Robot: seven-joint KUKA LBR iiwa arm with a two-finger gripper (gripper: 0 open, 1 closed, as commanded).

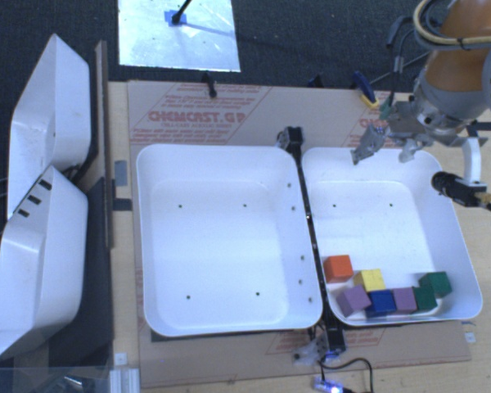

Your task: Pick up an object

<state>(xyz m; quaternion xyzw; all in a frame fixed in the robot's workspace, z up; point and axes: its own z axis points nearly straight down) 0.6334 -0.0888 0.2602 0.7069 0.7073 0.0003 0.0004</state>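
Several small blocks lie along the near edge of the right bin (pixel 393 191): an orange block (pixel 338 268), a yellow block (pixel 370 280), a blue block (pixel 381 301), two purple blocks (pixel 353 299) and a green block (pixel 433 286). My gripper (pixel 388 148) hangs over the far rim of the right bin, well above and behind the blocks. Its two fingers are spread apart with nothing between them.
The left bin (pixel 221 236) stands beside the right one, with a black divider clamp (pixel 292 137) between them. Two more white bins (pixel 41 219) lean at the far left. A metal plate (pixel 180 23) lies behind the bench. Cables run near the arm.
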